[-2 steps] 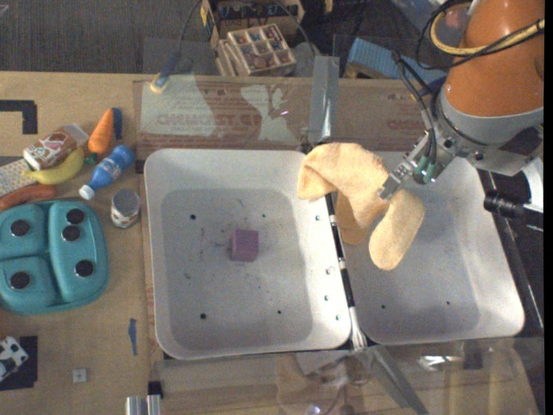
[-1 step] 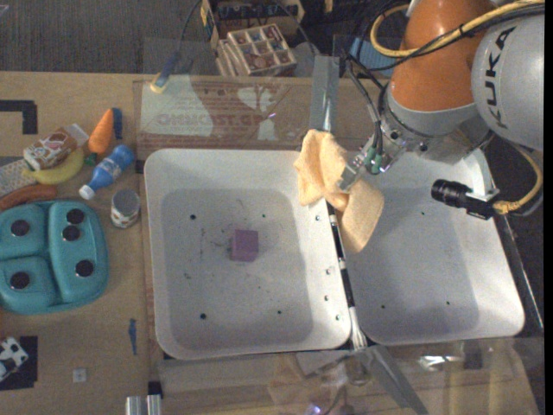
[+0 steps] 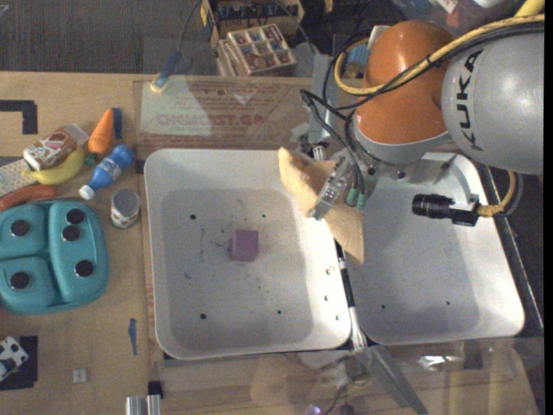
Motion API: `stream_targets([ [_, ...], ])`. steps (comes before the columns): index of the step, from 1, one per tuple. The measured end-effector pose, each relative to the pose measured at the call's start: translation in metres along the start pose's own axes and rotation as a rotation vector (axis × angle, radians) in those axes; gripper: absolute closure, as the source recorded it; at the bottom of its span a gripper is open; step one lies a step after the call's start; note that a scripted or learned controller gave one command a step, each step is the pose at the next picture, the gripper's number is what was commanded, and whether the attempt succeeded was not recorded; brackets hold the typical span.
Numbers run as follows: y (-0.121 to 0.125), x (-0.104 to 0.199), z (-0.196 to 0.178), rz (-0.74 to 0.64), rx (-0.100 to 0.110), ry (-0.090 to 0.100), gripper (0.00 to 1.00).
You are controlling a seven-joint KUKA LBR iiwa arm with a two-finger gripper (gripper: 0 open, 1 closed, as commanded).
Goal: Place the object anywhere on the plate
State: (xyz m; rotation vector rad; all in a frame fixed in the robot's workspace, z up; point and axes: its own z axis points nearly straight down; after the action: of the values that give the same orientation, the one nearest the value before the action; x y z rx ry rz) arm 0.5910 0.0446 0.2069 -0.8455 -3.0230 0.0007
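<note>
A tan, wedge-shaped object (image 3: pixel 304 182) is seen at the gripper (image 3: pixel 333 193), raised over the ridge where the left bin (image 3: pixel 173 309) and the right bin (image 3: pixel 484 309) meet. Whether the fingers are spread or closed, and whether the wedge is truly pinched, cannot be told, since the wrist covers them. No plate can be made out in either bin; a small purple cube (image 3: pixel 244 245) lies in the left one. If the hold is loose, the wedge could be dropped onto the ridge.
</note>
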Motion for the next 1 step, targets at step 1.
stream_targets([
  [1, -0.0109, -0.0428, 0.0081, 0.024, -0.003, -0.005, 1.0],
])
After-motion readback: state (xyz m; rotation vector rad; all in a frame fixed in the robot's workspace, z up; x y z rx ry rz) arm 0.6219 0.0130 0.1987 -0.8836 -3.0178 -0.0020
